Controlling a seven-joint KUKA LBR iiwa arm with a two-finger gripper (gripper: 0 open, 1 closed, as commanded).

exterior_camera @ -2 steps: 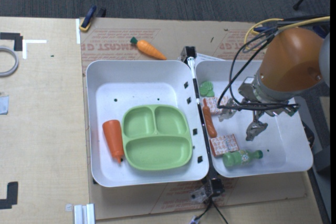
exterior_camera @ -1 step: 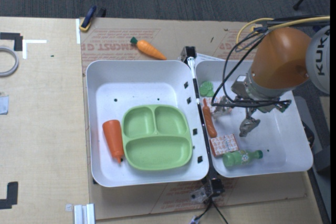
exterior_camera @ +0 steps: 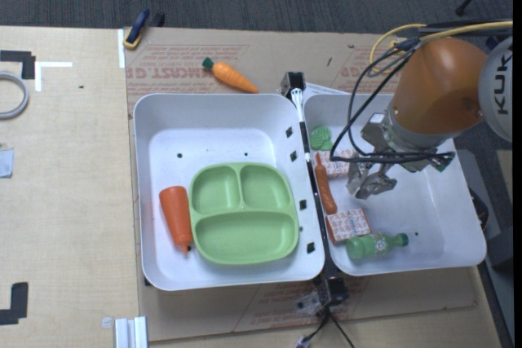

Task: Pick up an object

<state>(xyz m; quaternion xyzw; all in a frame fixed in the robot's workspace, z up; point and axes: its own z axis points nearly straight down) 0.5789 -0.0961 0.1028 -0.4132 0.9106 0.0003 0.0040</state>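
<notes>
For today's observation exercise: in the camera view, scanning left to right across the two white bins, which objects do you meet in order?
Orange carrot-like piece → green divided plate → hot dog → patterned red-and-white packet → green bottle, with the gripper hanging above the right bin.

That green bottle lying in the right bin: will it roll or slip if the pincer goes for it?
The green bottle lies on its side, so it may roll if nudged. Its rounded body looks smooth, probably slippery. It looks like a light toy.
</notes>
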